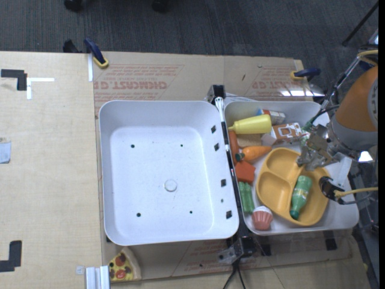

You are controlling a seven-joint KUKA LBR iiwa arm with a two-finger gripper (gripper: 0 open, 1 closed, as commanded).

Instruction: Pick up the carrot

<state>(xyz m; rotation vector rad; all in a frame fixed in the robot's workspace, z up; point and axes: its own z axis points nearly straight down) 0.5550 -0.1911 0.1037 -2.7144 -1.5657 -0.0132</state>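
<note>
Two shallow white plastic bins sit side by side on a cardboard-covered bench. The left bin holds a small round white disc near its middle. The right bin is crowded. The small orange carrot with a green stem end lies near the bin's centre-left, pointing roughly left to right, just below a yellow squeeze bottle and touching the upper left rim of a yellow divided plate. Below the carrot are an orange-red block, then a green vegetable-like piece, then a pink-and-white toy cupcake at the plate's lower left. A green bottle lies in the plate's right compartment. A small printed white-and-orange packet rests by the top of the plate. The grey arm with its orange band enters from the right; the two-finger gripper sits over the plate's upper right rim, just above the green bottle, well to the right of the carrot. Nothing shows between its fingers; cannot tell how far apart they stand.
</note>
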